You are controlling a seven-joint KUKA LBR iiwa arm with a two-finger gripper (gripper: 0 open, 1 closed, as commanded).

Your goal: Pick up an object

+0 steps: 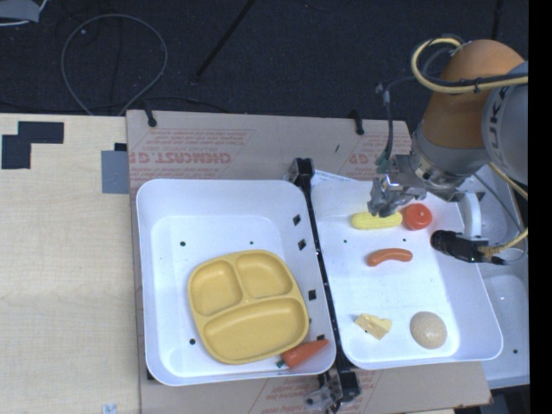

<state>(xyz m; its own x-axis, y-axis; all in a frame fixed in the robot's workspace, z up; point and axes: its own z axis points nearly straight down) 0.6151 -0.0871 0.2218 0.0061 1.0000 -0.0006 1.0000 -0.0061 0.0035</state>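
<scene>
I see the gripper (385, 203) low in the right bin (470, 317), just above the far end of the yellow banana (376, 222); I cannot tell its state. A red tomato (417, 216) sits just right of the banana, a sausage (389, 256) nearer.

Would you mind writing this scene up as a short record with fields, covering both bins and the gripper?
left bin: yellow divided plate; carrot at the front edge beside the plate
right bin: yellow banana, red tomato, red sausage, cheese wedge, beige round bun
gripper: low over the banana, at the bin's back
held object: none seen between the fingers
</scene>
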